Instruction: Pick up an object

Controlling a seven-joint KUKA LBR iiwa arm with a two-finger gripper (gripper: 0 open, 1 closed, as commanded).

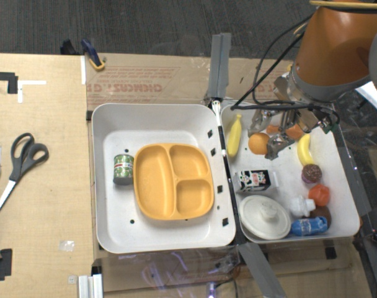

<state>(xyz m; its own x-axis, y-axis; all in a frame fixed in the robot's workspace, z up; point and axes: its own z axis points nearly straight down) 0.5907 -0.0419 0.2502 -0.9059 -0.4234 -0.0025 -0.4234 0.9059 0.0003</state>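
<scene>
The right bin (343,166) holds several small objects. A yellow banana (234,135) lies along its left wall, and an orange fruit (257,143) sits just right of it. My gripper (277,146) hangs low over the bin's upper middle, right beside the orange fruit, with a second banana (305,149) to its right. Something small and orange (294,131) shows by the wrist, partly hidden by it. Nothing visibly sits between the gripper's tips.
Lower in the right bin are a black-and-white carton (255,179), a white lidded bowl (265,216), a blue bottle (309,226), a red item (320,195) and a dark ball (311,174). The left bin (108,228) holds a yellow divided plate (173,180) and a green can (123,168). Scissors (20,160) lie on the bench.
</scene>
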